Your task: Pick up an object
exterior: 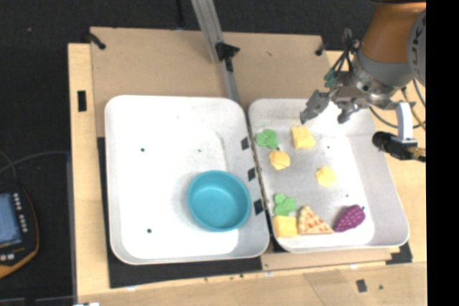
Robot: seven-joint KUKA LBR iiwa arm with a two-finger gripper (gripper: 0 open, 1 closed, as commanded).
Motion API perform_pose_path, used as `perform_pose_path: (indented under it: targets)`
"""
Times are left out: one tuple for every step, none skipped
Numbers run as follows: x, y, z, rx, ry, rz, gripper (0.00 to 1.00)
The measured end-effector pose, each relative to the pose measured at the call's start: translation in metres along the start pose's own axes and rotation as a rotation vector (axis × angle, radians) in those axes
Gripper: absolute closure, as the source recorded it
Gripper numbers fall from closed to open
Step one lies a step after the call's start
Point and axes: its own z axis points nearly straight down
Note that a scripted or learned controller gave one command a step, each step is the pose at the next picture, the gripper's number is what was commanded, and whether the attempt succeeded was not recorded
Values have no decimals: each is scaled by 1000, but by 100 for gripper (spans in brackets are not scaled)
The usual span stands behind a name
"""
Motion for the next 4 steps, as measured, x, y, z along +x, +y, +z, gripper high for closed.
perform_pose_path:
  targets:
    - [0,0,0,0,0,0,0]
    - [-5,1,43,3,-2,3,0]
    - [2,-4,100,6,-1,5,0]
    - [1,-4,132,1,-3,6,0]
